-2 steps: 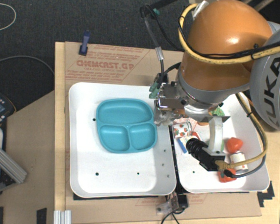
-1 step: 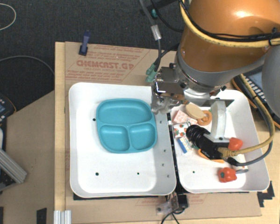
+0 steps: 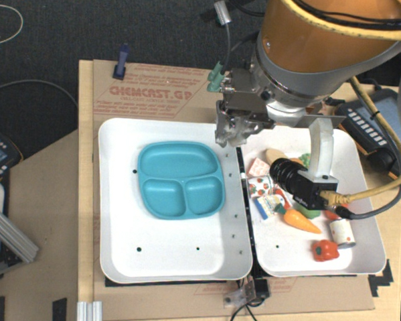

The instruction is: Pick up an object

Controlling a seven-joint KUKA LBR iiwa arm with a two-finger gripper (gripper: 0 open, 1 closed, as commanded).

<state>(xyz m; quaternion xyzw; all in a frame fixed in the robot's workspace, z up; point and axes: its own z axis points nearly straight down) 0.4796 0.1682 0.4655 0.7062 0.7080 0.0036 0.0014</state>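
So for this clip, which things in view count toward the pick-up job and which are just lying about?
Job things:
gripper
orange carrot
red pepper
white cylinder
patterned cards

Lying about:
blue divided plate
blue clip
cardboard sheet

Grey arm (image 3: 305,81), broad orange band (image 3: 328,35), dark metal pincer (image 3: 230,134).

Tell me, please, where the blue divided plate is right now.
The blue divided plate lies in the left bin, toward its upper middle, just left of the seam with the right bin.
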